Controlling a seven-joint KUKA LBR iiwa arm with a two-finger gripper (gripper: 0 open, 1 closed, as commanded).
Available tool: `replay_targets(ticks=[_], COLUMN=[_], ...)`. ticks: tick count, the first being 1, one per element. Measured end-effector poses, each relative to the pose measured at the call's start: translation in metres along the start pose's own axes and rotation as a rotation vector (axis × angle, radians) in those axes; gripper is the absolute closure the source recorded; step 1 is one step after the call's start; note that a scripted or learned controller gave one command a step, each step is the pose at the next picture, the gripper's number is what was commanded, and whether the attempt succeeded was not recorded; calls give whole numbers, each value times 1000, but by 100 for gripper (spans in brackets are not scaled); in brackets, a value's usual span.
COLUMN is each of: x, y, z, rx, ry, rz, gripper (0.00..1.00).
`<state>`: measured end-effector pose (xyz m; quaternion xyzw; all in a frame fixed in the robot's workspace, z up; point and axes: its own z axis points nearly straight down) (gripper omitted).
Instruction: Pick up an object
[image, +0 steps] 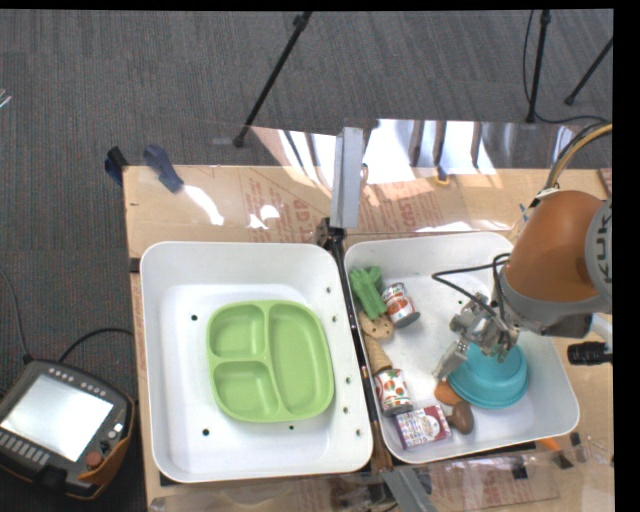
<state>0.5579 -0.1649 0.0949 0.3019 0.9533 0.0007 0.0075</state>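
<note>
The right bin (520, 255) holds several small objects. A teal bowl (492, 380) lies upside down near its right front. Along the left wall are a green toy (367, 290), a small can (400, 304), a wooden piece (377, 338), a second can (392, 390) and a pink box (422, 425). A brown lump (460, 416) lies beside the box. My gripper (468, 342) hangs low at the teal bowl's upper left edge, with the orange wrist band (560, 250) above it. I see nothing between its fingers.
The left bin (180, 280) bears a green divided plate (270, 360). A metal post (347, 180) stands behind the two bins. A tablet pendant (60, 425) lies on the floor at the left. Cables run from the wrist across the right bin.
</note>
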Motion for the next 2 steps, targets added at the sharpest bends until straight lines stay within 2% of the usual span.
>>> replay_targets(ticks=[1, 2], x=[94, 93], y=[-4, -3], z=[2, -8], rx=[2, -2], ry=[8, 8], rz=[71, 74], gripper=[0, 100])
